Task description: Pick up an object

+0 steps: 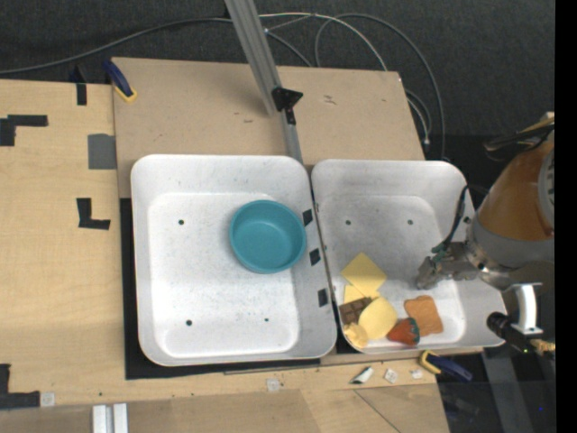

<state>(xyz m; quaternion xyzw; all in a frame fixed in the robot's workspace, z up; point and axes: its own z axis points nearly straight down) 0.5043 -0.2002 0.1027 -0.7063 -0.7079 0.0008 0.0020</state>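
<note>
Bench (54,242) carried two white bins, no legible writing. Left bin (162,242) held a teal bowl (267,234). Right bin (388,197) held yellow pieces (364,273), an orange block (425,314) and a red item (403,333) near its front. Tool (431,273) sat low just beside them; grip state unclear.

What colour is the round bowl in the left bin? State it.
Teal blue: the round plastic bowl shows best in the overhead camera view, against the shallow white left bin.
</note>
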